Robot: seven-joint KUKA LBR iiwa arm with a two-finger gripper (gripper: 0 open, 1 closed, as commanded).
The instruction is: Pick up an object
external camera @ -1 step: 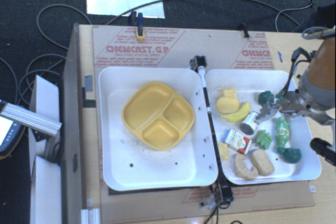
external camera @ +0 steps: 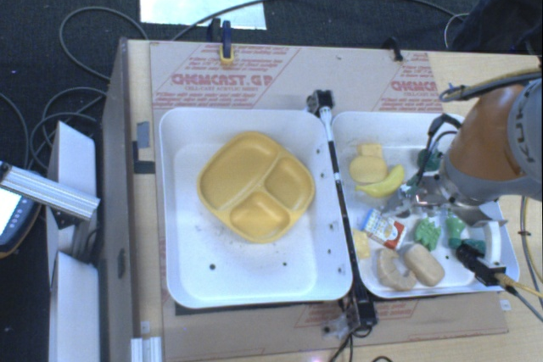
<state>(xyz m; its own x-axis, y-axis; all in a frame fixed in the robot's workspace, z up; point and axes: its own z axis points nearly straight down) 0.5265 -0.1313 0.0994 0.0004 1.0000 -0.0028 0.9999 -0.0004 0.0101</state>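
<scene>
Taking the right bin point(external camera: 509, 263) as the landmark: nearest the camera, against its front wall, lie a tan bread roll point(external camera: 423, 264) and a pale ring-shaped piece point(external camera: 391, 270) just to the roll's left. A step further in sit a green toy point(external camera: 428, 233) and a small red, white and blue packet point(external camera: 383, 228), with another green piece point(external camera: 456, 229) under the arm's wrist.

Above these, at the middle of the bin, the gripper point(external camera: 416, 197) hangs low over the clutter, close to the tip of the banana point(external camera: 386, 182). Whether it is spread or closed I cannot tell; dark hardware and cables mask it, and nothing is visibly held. The grey arm point(external camera: 496, 144) with its orange band covers the bin's right side.

Further back, a round yellow piece point(external camera: 367, 169) touches the banana, with a paler one point(external camera: 370, 151) behind it.

Left of the landmark, the other bin point(external camera: 182, 267) carries a yellow divided plate point(external camera: 256, 185).

By my reading, the pick is not yet done: every object rests on the bin floor, so securing one and lifting it both remain.
</scene>
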